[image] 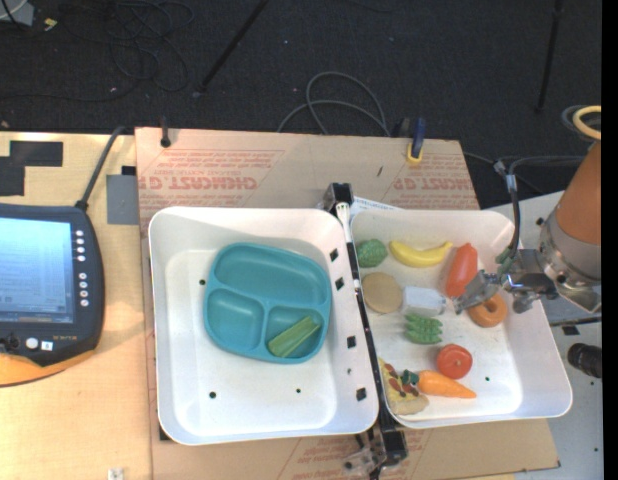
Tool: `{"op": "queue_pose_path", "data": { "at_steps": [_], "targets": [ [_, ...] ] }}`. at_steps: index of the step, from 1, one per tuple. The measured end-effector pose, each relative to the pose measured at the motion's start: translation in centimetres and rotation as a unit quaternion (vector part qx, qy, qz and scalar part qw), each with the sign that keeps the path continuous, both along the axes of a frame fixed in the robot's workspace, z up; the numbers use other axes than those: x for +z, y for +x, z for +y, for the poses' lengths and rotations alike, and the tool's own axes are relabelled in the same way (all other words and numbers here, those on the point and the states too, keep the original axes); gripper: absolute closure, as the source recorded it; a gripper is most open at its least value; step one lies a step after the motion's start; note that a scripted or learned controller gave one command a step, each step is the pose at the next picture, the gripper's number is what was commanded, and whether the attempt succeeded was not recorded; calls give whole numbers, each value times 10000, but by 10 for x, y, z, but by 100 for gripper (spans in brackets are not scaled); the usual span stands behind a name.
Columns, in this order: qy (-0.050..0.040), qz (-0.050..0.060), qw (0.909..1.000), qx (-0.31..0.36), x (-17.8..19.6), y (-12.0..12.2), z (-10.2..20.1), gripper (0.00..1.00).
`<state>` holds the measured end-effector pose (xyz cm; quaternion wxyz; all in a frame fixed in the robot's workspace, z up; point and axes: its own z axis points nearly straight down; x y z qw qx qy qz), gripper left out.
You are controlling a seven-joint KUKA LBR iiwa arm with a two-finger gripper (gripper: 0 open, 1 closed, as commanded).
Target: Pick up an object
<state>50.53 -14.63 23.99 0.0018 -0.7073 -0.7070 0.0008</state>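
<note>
The right bin [537,393] holds several toy foods: a yellow banana [419,254], a red pepper [461,268], a green leafy piece [370,253], a tan disc [381,292], a pale block [424,299], a green ridged piece [423,326], a red tomato [454,360], a carrot [447,386] and a speckled slice [402,388]. My gripper [492,290] reaches in from the right, low over the bin's right side. It is just above an orange round piece [488,314] and beside the pepper's lower end. The orange piece is partly covered by the metal of the gripper.
The left bin [184,388] holds a teal divided plate [267,301] with a green piece [294,336] in one compartment. A black ridge [347,288] separates the bins. A screen pendant [34,278] lies at far left. Cables trail behind the bench.
</note>
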Motion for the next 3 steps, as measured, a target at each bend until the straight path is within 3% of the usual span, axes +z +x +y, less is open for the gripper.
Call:
{"op": "queue_pose_path", "data": {
  "at_steps": [1,2,3],
  "targets": [
    [-1,6,10000,1,-159,-23,23,0],
    [-5,-20,10000,-33,-141,-21,19,100],
    [3,-56,10000,43,-47,17,82,100]
  ]
}}
